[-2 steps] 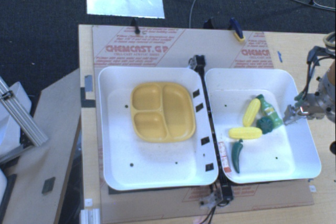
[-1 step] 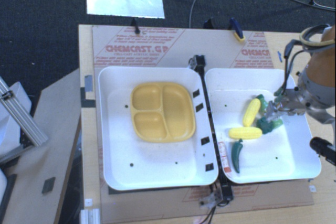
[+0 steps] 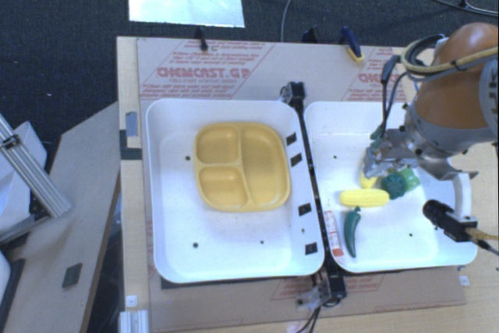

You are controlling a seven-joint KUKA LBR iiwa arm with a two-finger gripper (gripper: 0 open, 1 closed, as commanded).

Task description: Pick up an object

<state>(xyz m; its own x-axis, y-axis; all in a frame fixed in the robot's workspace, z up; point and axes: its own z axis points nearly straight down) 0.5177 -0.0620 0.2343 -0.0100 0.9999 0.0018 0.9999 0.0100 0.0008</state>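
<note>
Right of centre in the frame: gripper (image 3: 377, 166), low inside the right bin (image 3: 335, 129), toward its upper middle. Comes in from the right edge on a grey arm with an orange band. Impossible to tell whether wide or narrow, with the view blocked by the wrist above.

Just under the claw, close enough to touch or nearly so: a small yellow bit (image 3: 368, 182). Just to the lower right: a lumpy green toy (image 3: 402, 183), partly tucked beneath the wrist. Below both, lying crosswise: a yellow bar (image 3: 364, 198), right end against the green toy. Lower still, near the bin's bottom edge: a dark green pepper (image 3: 352, 231), standing top to bottom in the frame, just beneath the bar. Beside it, along the bin's left wall: a small white-and-red tube (image 3: 331, 233).

Left of centre: the left bin (image 3: 175, 246), with a yellow plate (image 3: 242, 166) flat in its middle, split into three compartments, well apart from the gripper.
</note>
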